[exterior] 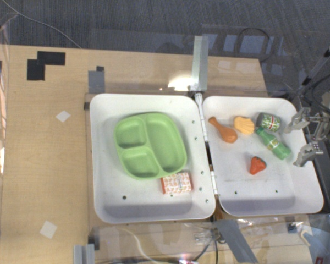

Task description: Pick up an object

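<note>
Two white bins sat side by side on the bench. One green divided plate lay in the left bin, with one small red-and-white box touching the plate's near right edge. Five items lay in the right bin: a toy drumstick, a yellow piece, a green can, a green bottle and, nearer, a red strawberry. The gripper hung at the bin's right edge, fingers spread and holding nothing.
</note>
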`<state>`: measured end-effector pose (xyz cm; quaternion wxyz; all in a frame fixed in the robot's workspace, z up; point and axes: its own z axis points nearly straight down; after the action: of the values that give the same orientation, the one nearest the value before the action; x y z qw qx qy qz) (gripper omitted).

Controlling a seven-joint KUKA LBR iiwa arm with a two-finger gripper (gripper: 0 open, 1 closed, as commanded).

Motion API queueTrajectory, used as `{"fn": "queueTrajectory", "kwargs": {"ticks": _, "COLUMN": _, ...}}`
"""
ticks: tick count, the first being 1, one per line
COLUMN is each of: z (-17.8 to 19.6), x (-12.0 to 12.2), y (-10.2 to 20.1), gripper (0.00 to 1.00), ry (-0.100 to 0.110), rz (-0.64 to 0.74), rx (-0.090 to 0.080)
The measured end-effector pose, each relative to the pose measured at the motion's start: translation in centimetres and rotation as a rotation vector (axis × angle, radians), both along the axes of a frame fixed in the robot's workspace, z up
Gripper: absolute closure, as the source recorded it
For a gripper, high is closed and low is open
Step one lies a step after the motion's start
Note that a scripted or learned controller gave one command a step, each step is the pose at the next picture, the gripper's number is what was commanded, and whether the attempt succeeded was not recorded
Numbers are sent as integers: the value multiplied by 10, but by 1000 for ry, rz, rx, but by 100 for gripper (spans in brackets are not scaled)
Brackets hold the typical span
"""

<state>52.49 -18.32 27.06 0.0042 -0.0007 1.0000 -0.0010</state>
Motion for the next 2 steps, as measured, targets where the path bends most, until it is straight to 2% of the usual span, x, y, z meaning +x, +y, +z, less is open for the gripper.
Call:
{"fn": "queueTrajectory", "kwargs": {"ticks": 1, "z": -72, "x": -24, "y": 76, "gripper": 0, "ry": 4, "rz": -289, "rx": 5}}
{"fn": "queueTrajectory", "kwargs": {"ticks": 2, "z": 59, "x": 1, "y": 30, "gripper": 0, "ry": -7, "rz": -6, "rx": -2}}
